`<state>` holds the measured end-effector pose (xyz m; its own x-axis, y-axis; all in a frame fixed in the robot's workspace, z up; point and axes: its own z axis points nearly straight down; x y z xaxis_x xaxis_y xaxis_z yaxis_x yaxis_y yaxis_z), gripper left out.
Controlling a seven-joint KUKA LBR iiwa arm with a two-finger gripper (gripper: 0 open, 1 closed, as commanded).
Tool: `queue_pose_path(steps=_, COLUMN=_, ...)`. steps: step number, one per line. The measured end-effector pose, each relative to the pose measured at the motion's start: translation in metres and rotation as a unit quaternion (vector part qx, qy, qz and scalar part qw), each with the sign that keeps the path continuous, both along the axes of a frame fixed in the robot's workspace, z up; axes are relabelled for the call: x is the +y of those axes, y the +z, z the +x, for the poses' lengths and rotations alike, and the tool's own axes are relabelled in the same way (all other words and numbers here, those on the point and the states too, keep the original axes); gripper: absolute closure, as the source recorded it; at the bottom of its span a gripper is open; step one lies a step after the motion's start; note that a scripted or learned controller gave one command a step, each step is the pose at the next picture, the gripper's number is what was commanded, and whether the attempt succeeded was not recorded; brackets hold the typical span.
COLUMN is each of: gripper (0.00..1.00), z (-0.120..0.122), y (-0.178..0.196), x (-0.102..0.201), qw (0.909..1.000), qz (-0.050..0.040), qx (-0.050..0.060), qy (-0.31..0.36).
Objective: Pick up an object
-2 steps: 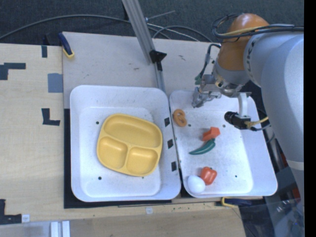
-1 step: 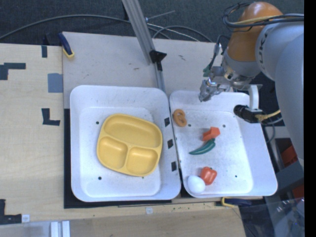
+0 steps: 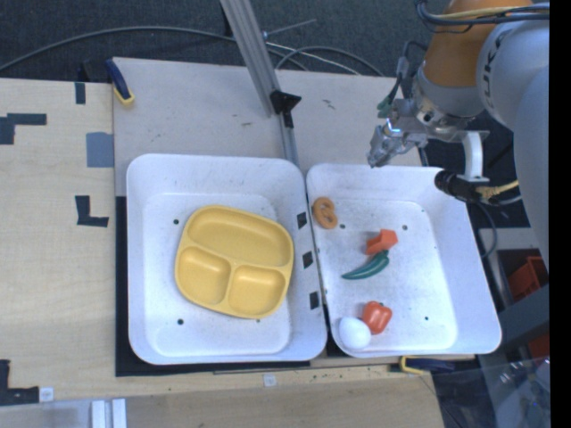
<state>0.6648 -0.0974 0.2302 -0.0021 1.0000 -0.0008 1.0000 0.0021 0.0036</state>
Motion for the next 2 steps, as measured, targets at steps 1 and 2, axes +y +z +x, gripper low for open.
queue_pose_path(steps=1, gripper=1.0, z=0.0, y=0.019, x=0.0, qw=1.0, qz=0.0003, qx=0.001, qy=0.0)
queue_pose_path(steps=2, gripper=1.0, z=-0.007, y=0.02, x=0.063, qw=1.0, qz=0.0017, qx=0.003, qy=0.003)
